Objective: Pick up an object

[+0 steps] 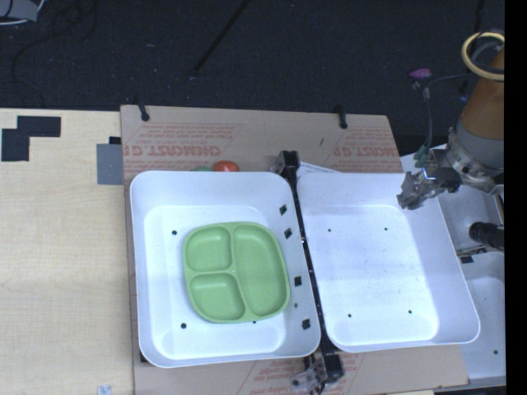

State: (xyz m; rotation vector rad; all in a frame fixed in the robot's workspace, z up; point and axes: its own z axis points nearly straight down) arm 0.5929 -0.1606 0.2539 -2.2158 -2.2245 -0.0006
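A green plate [237, 271] with three compartments lies flat in the left white bin [156, 220]. A small red object [226, 167] peeks out just behind that bin's far rim, with a bit of green beside it. My gripper [413, 194] hangs over the far right corner of the right white bin [428, 303], far from the plate. It points down and left from the grey wrist. I see nothing between its tips.
The two bins sit side by side on a brown cardboard sheet [247, 142], joined by a black divider strip [303, 253]. A pale wooden bench top [58, 262] stretches to the left. Dark floor with cables lies behind.
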